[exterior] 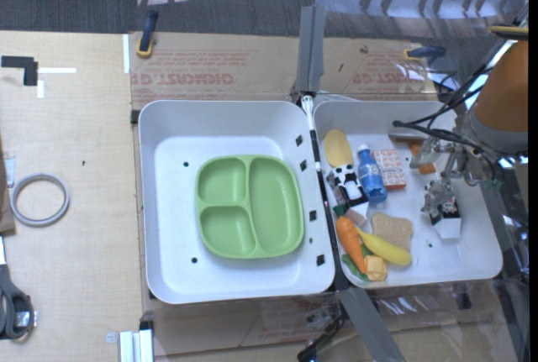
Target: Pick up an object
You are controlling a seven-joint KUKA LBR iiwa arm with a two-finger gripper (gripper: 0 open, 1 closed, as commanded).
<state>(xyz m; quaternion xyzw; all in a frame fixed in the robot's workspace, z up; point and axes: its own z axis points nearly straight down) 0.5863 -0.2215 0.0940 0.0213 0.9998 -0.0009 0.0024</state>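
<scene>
The right bin (471,268) holds several toy foods along its left side: a pale yellow oval piece (338,148), a blue bottle (369,175), a pink cracker box (389,169), a black-and-white item (345,182), a carrot (350,240), a bread slice (392,228) and a banana (387,249). My gripper (439,205) hangs over the right part of this bin, reaching in from the right. A small white block with a dark top (447,225) lies right below it. Whether the block is touched or held is unclear.
The left bin (164,209) bears a green divided plate (250,206) in its middle. The arm's orange band (509,91) and cables (454,108) crowd the right bin's upper right. A roll of tape (37,199) lies on the bench at far left.
</scene>
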